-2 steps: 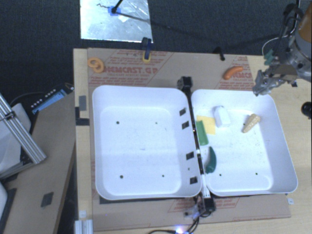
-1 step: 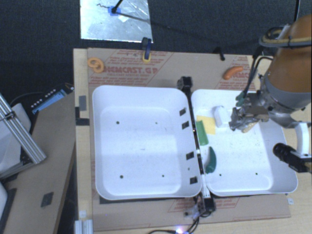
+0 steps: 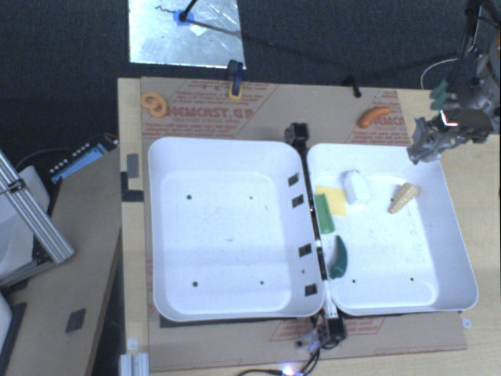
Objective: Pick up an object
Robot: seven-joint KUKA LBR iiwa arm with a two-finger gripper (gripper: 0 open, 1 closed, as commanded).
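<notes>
Two white bins sit side by side; left bin (image 3: 227, 233) holds nothing graspable, right bin (image 3: 438, 241) has all the candidates. Gripper (image 3: 423, 149) hangs over the right bin's far right corner, above the rim, nothing seen between it and any object; jaw state too blurred, cannot tell. Nearest target: tan corn-shaped piece (image 3: 403, 197), lying tilted just below and left of the gripper, apart from the rest. White rounded lump (image 3: 356, 186) touches the yellow flat block (image 3: 335, 200), green bar (image 3: 323, 213) just beside it along the divider, dark green curved piece (image 3: 338, 258) lower down. Corn piece looks like light, stiff plastic toy food, probably a bit slick; best taken across its thicker middle, fingers square to its long axis. Sausage-like toy (image 3: 374, 117) lies outside on the board.
</notes>
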